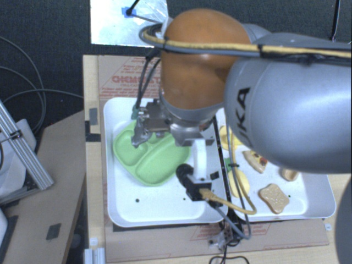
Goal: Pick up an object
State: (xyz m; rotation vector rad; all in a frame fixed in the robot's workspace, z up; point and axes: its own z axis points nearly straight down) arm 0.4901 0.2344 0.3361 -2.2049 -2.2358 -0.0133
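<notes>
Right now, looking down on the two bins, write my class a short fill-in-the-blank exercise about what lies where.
1. The green tray lies in the ____ bin as the camera sees it.
2. The toast-shaped piece lies in the ____ bin.
3. The end effector hangs over the ____ tray.
4. The band above the arm's wrist is ____.

Missing words: left; right; green; orange

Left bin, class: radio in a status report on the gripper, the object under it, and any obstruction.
Gripper low in left bin, over green tray. Finger state unclear. Arm overhangs right bin, partly hiding the toast-shaped pieces.
</notes>
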